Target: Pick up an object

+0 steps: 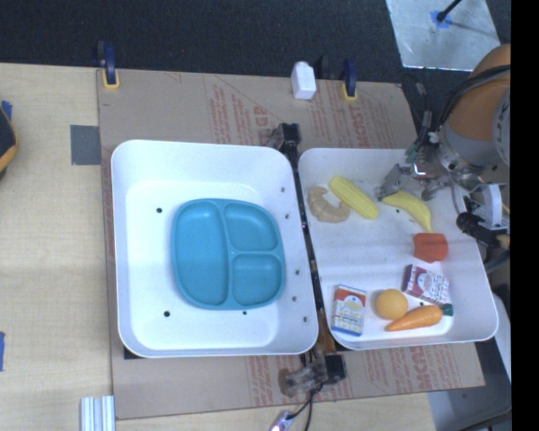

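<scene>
Two white bins on the counter (45, 241), seen from above. The left bin (130, 241) carries a blue divided plate (226, 252); the right bin (472, 321) carries the loose items. The arm enters from the right, and its hand (411, 176) sits low over the far right part of the right bin, directly beside the banana (410, 208). Whether the hand is spread, pressed together or pinching anything cannot be told, since its metal parts blur into one cluster at this scale. The banana is the nearest candidate: it lies just below and slightly toward the camera from the hand, its long axis running diagonally from upper left to lower right, with its upper end about touching the hand's outline. The corn (353, 197) lies just left of the banana on a roughly parallel diagonal, and a pale curved piece (328, 205) lies left of that. A red block (430, 246), a carton (427, 284), an orange (391, 304), a carrot (417, 317) and a small packet (349, 310) lie nearer the camera, well apart from the hand. Judged from this layout, a grasp would close across the banana's short axis
</scene>
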You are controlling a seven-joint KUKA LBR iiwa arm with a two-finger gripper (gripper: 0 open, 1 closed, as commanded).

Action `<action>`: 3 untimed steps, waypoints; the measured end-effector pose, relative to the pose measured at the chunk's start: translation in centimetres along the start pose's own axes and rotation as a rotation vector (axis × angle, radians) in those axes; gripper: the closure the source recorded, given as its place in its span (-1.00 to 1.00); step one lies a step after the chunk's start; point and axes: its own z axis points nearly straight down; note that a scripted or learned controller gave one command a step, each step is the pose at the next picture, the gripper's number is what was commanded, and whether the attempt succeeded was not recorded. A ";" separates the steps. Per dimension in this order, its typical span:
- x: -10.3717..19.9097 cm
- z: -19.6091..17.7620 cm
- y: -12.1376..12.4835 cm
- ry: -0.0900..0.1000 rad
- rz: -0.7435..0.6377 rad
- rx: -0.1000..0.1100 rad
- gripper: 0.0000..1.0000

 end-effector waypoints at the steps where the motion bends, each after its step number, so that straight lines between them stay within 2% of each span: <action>1: 5.1 -9.8 0.1 0.001 0.000 -0.005 -1.00; 2: 8.7 -4.4 0.0 -0.001 0.000 0.000 -1.00; 3: 10.9 -0.1 0.1 -0.001 -0.001 -0.001 -1.00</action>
